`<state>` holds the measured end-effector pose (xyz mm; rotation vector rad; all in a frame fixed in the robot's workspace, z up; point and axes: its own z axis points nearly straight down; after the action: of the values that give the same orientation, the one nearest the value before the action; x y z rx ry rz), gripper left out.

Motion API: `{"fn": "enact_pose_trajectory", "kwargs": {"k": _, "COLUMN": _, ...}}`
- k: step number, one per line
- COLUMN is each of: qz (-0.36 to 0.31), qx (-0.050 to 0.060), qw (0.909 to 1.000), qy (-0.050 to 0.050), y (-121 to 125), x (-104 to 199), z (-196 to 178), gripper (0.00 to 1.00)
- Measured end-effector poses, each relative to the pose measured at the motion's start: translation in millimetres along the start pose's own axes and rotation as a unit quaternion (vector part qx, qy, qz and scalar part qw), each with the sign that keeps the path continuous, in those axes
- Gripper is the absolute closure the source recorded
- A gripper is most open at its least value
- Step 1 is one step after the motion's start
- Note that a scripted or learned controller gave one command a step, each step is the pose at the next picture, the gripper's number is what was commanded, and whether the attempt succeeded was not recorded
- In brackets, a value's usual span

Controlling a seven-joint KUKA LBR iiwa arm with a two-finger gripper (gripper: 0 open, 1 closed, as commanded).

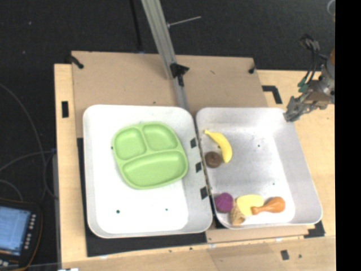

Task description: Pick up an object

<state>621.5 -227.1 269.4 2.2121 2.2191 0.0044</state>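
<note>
A yellow banana (220,144) lies in the right bin (282,151) near its left wall, with a small brown round object (212,159) just below it. Along the bin's front edge sit a purple round piece (224,201), a pale yellow piece (247,203) and an orange-brown pear-shaped piece (269,206). The gripper (294,109) hangs at the right bin's far right corner, over its rim, well away from all of these objects. Nothing is seen held in it.
The left bin (101,208) holds a green divided plate (150,154). A grey metal pole (161,35) slants down from the top to the bins' shared back edge. Brown board borders the bins behind and at the right.
</note>
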Motion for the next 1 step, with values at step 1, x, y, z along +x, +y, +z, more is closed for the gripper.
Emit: {"fn": "enact_pose_trajectory", "kwargs": {"k": 1, "qz": -0.001, "qx": 0.004, "qw": 1.0, "qy": 0.002, "y": -2.6, "x": 51.1, "z": 11.8, "gripper": 1.0}}
